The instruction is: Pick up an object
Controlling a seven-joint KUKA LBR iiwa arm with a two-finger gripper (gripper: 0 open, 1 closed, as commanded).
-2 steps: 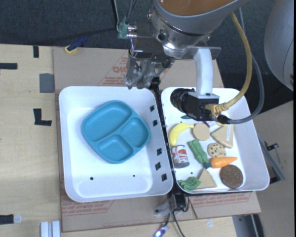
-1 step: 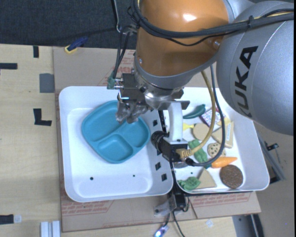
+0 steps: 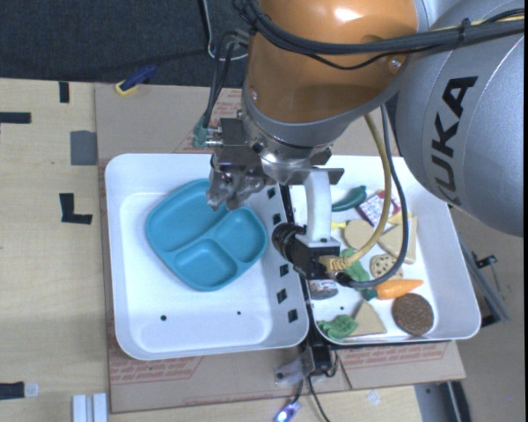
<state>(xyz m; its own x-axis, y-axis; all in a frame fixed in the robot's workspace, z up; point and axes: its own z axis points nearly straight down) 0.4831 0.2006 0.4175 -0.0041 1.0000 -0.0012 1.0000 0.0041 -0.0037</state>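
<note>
Item 1: grey KUKA arm with an orange band (image 3: 334,33), reaching over the bench from the right and covering the upper middle of the camera view.

Item 2: dark two-finger gripper (image 3: 224,196), hanging over the upper right rim of item 3. Whether it is spread or pressed together cannot be told; the tips are lost against the wrist hardware. Nothing is seen between them.

Item 3: blue plastic divided plate with 3 compartments (image 3: 207,236), lying flat in the left white bin (image 3: 132,262). It is the only thing in that bin and the nearest candidate for the pick.

Item 4: right white bin (image 3: 449,262), holding a jumble of small toy foods. Among them: 1 brown round cookie-like disc (image 3: 413,313) near the front corner, 1 orange carrot-shaped piece (image 3: 399,287) just behind it, 1 green leafy piece (image 3: 341,327) at the front left, 1 pale cracker-shaped slab (image 3: 363,236). Several others are partly hidden by the arm's cables.

Status of task: not done. No object is lifted; the plate rests on the bin floor. The gripper looks positioned at the plate's edge, so the step in hand is likely the approach or the closing. Left to do: secure a grip and raise the object clear of the bin.
</note>
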